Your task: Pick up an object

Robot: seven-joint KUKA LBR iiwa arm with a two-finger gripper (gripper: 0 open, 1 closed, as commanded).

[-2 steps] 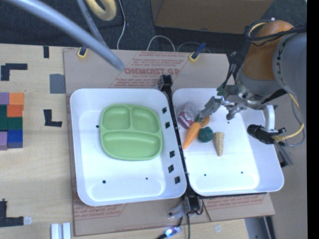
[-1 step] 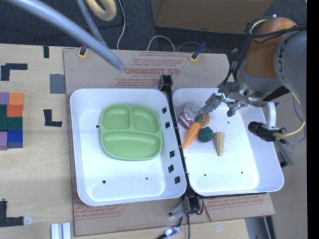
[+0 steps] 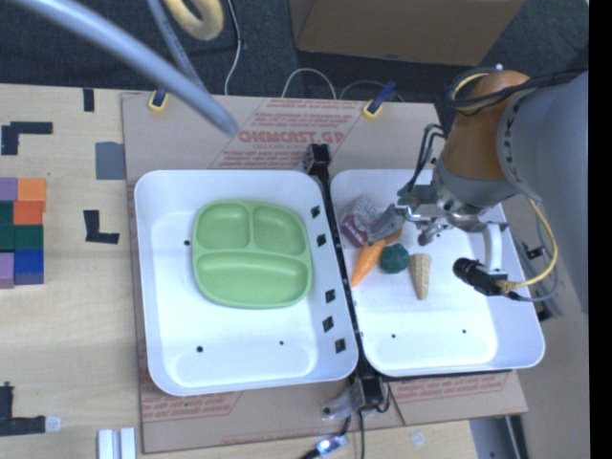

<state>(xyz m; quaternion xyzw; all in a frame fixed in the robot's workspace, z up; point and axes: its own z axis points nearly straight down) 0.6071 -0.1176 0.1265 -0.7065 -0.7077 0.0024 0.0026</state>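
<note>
White plastic is what I see most of: two shallow bins side by side on a cardboard sheet (image 3: 287,127) that covers the middle of the tabletop (image 3: 67,352). The left bin (image 3: 163,352) carries a green divided plate (image 3: 253,254), which lies flat a little toward the bin's far left corner, with three compartments showing. The right bin (image 3: 449,352) holds the small things, all gathered in its far half near the divider between the bins. I make out an orange carrot-shaped toy (image 3: 364,262) lying at a slant close to the divider, a dark green round piece (image 3: 394,259) touching or just beside its upper end, and a pale cone-shaped piece (image 3: 421,273) just to the right of that, pointing toward the near edge. A pinkish wrapped item (image 3: 360,220) sits beyond the carrot, near the far edge of that bin. My arm (image 3: 535,161) comes in over the right bin's far right corner, the orange band (image 3: 478,132) above the wrist plainly in sight. The jaws (image 3: 413,216) hang low over the cluster, just beyond the green piece and beside the pinkish item; I cannot tell from this angle how wide they stand, and I see nothing between them. At the left edge of the tabletop stands a stack of coloured blocks (image 3: 24,232).
</note>
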